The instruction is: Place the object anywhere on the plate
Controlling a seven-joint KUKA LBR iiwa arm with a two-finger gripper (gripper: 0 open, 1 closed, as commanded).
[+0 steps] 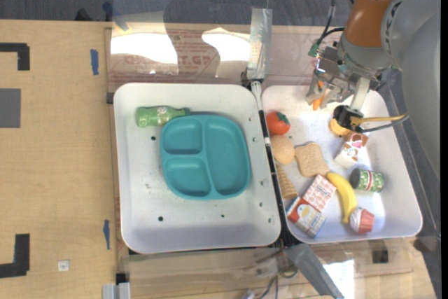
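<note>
A teal plate (206, 155) with three compartments lies in the middle of the left bin (133, 206). My gripper (323, 93) hangs over the far end of the right bin (406, 213), well to the right of the plate. A small orange bit shows at its tip, too small to identify. Just to its left in the right bin lies a red tomato (278, 122). A green bottle (159, 115) lies in the left bin beside the plate's far left corner.
The right bin also holds a round biscuit (283, 150), a square cracker (310, 159), a cone (287, 183), a red and white carton (313, 204), a banana (343, 195), a green can (367, 181), a small carton (352, 148) and a red cup (362, 220). A rim divides the two bins.
</note>
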